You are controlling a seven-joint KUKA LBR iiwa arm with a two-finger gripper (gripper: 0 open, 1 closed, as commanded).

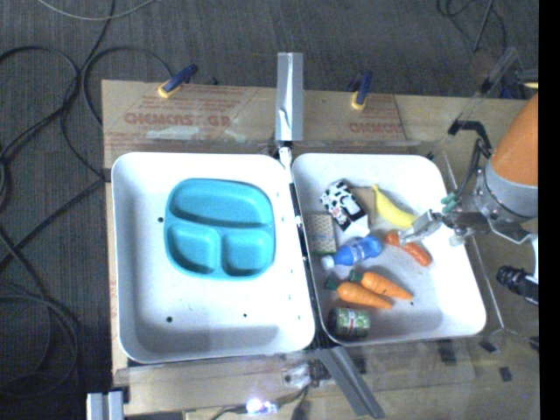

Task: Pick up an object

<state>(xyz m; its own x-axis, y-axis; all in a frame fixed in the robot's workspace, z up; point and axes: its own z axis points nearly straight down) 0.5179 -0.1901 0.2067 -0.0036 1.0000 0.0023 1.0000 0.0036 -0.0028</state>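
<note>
The right bin [455,296] holds several small items. A black-and-white cow-patterned toy [343,202] lies at the back, with a yellow banana [392,208] to its right. A blue bottle [359,252] lies in the middle. Two orange carrots [372,289] lie in front of it, and a green can [352,322] sits at the front edge. A small orange-red piece [413,250] lies right of the bottle. My gripper [428,224] hangs over the bin's right side, just above the banana's end and the orange-red piece, at the end of the grey arm with its orange band [518,147].
The left bin [140,322] carries a blue three-compartment tray [220,227]. A beige mesh pad [321,231] lies against the right bin's left wall. A metal post [289,94] stands between the bins at the back. Cables run across the floor on the left.
</note>
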